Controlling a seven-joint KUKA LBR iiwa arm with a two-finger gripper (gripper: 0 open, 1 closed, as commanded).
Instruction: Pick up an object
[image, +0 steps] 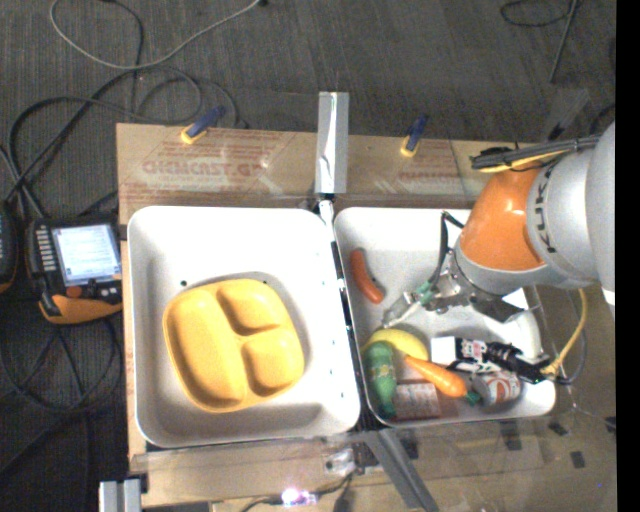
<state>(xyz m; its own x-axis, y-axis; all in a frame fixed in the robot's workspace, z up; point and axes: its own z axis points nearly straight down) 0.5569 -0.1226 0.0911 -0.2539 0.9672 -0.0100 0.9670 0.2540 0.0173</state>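
The pincer hangs low in the right bin; whether it is apart or together I cannot tell. A lemon lies just below it, a sausage to its left, a carrot further down. A yellow tray fills the left bin.

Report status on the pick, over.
Hand low in the right bin, nothing seen held. Nearest: yellow fruit, orange sausage. Carrot and can crowd the pile.
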